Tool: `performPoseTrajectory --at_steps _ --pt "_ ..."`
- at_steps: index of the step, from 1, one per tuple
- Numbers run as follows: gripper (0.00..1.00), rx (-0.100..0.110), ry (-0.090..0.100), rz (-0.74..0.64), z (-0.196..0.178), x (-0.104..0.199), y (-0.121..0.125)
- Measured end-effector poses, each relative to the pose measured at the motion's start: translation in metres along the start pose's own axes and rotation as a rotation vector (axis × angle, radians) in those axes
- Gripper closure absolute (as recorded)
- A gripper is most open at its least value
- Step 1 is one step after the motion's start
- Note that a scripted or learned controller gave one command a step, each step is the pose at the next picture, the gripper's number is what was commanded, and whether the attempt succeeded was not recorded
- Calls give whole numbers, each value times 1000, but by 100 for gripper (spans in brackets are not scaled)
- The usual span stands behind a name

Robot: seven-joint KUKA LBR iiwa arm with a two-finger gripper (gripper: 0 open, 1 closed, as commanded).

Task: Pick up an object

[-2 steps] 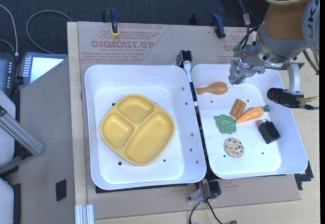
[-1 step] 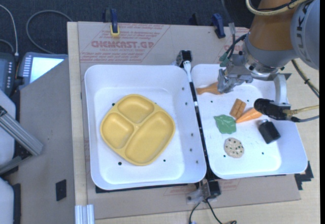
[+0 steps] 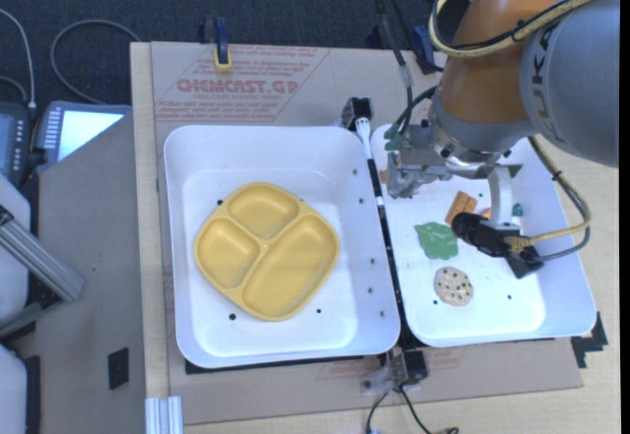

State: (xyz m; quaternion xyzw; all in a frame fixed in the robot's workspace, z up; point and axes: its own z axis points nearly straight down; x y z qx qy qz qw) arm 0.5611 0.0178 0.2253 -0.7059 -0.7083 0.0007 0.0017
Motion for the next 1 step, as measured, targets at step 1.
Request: performPoseTrajectory --at_steps 1 --pt "100 -1 1 -2 -10 54 -18"
